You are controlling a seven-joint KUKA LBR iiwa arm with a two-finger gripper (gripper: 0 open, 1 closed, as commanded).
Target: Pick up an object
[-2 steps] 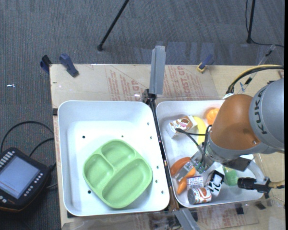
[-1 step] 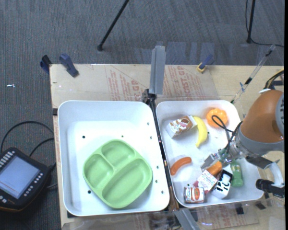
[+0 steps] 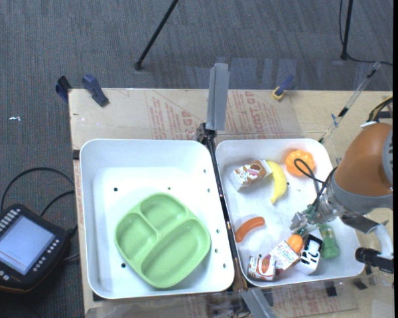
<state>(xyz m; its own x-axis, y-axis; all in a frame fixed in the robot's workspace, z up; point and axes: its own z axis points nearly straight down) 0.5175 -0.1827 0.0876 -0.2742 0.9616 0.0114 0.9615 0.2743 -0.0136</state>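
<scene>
Camera view: arm reaches leftward, gripper [image 3: 302, 222] low above carrot [image 3: 295, 243], grip state unclear.

I'm working in a robotics lab, no question. My bench [image 3: 186, 114] is a bare plywood board with printed red lettering, standing on grey office carpet [image 3: 86, 32]. At nine o'clock, down on the floor, sits a teach pendant [image 3: 23, 244] with its lit screen and a black cable looping off it. Up at twelve o'clock a tripod leg [image 3: 160, 25] slants across the carpet. Blue clamps [image 3: 93, 89] grip the board's ten o'clock corner. Two white bins [image 3: 96, 177] sit side by side on the board, test-rig fashion.
</scene>
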